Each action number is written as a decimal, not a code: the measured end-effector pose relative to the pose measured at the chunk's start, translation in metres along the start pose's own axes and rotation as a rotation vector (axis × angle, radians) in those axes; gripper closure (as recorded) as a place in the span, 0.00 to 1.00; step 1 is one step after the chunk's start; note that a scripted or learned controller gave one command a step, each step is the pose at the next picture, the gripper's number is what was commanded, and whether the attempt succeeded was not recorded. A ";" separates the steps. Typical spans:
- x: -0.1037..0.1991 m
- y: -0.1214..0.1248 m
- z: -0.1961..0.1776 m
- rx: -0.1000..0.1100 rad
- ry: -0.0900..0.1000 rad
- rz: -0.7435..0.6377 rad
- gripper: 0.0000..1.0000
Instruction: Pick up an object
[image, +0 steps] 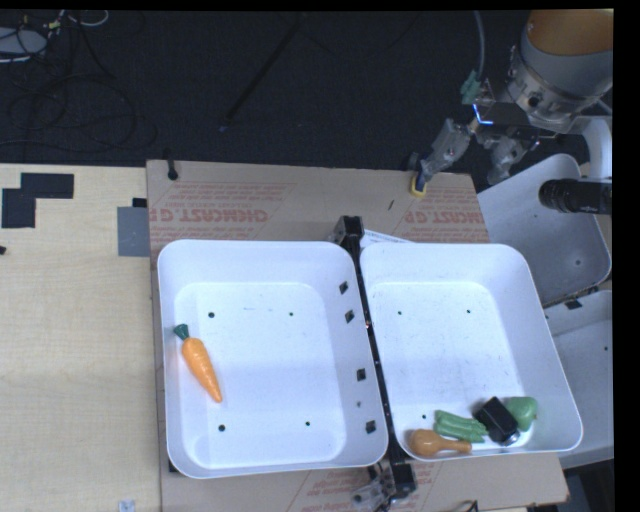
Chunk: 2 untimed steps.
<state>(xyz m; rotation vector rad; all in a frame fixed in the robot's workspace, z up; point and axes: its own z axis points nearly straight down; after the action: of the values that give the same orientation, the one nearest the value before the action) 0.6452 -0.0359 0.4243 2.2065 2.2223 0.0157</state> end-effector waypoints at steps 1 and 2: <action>-0.003 -0.001 0.000 0.018 -0.002 0.002 1.00; 0.051 -0.002 0.030 0.020 0.001 0.003 1.00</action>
<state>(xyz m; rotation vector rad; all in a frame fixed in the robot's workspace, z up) 0.6436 0.0147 0.3941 2.2201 2.2304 -0.0053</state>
